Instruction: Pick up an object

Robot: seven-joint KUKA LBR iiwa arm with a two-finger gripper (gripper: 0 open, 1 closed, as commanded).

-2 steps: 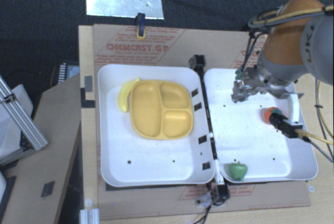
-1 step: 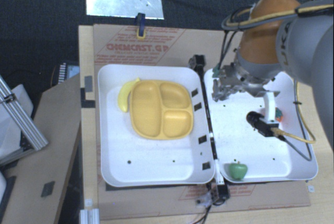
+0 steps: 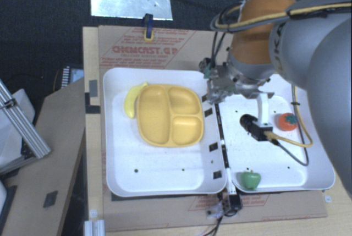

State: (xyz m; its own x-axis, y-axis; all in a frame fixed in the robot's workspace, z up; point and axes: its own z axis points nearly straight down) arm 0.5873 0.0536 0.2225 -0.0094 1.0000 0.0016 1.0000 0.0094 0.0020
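From my station I see the gripper [image 3: 215, 89] hanging over the far stretch of the wall where the two bins meet, the grey arm reaching in from the right. I cannot tell whether the gripper is open or closed. In the left bin [image 3: 118, 174] a yellow divided plate [image 3: 168, 116] lies flat near the middle, and a banana [image 3: 131, 100] rests against its left edge, partly tucked under it. In the right bin [image 3: 275, 171] an orange-red round fruit [image 3: 286, 121] sits toward the right side, well apart from the gripper, and a green round fruit [image 3: 251, 179] sits in the near left corner, just beside the dividing wall
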